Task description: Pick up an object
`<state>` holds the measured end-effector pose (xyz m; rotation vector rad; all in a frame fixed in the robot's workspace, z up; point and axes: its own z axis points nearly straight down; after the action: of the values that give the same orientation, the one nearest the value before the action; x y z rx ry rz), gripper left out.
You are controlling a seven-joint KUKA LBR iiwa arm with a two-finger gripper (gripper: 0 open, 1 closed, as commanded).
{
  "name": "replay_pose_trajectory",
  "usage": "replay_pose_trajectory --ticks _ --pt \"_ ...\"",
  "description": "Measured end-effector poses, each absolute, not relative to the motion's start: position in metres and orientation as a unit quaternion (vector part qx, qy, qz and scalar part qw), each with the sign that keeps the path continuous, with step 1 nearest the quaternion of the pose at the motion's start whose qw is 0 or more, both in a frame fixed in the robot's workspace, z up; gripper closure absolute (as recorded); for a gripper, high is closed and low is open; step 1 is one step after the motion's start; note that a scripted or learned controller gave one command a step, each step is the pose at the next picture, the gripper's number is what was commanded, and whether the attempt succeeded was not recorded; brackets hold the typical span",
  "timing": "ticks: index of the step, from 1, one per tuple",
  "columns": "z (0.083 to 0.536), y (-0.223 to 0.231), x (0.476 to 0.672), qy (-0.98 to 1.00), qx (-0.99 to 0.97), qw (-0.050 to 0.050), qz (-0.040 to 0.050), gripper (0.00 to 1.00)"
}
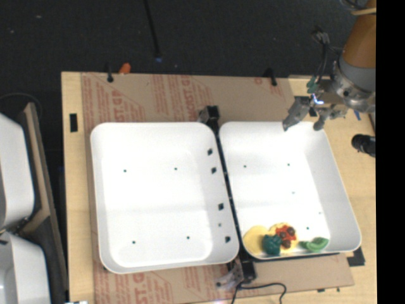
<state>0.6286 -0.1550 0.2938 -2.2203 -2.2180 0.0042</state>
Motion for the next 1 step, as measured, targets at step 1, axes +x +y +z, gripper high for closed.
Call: replay_pose_trajectory --ticks 1 --pt "0.2967 -0.1549 0.6293 -0.707 -0.707 0.0 -0.0002 0.0"
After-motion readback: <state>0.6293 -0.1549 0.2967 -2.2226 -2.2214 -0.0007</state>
